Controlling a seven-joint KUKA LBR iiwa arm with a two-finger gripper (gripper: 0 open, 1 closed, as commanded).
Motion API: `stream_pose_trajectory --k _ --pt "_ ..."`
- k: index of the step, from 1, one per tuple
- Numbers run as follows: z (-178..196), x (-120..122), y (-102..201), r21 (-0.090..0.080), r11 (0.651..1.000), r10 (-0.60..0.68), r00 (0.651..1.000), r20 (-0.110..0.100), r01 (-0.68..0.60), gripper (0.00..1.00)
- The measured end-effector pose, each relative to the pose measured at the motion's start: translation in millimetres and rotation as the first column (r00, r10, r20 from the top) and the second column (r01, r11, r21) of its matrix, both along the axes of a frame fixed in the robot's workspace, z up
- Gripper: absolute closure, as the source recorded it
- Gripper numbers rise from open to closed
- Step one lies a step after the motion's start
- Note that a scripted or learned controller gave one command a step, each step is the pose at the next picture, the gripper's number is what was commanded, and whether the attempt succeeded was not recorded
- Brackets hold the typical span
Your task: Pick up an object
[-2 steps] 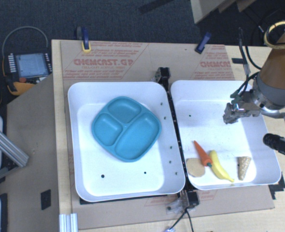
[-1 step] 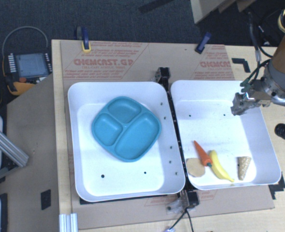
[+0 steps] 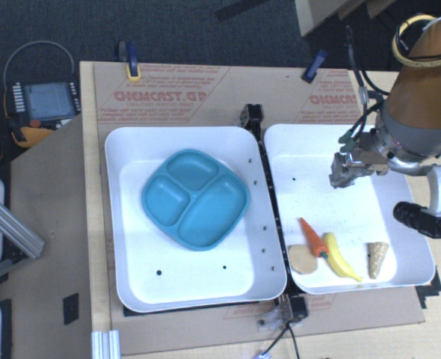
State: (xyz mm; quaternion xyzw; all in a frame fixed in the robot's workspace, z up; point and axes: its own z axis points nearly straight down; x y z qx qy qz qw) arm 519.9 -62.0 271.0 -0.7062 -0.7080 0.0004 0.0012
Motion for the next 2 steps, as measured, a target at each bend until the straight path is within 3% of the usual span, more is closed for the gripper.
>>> stream_pose_trajectory --k 2 --pt "-37 -23 112 0.0 1.0 0.0 1.0 -0.002 0.0 1.0"
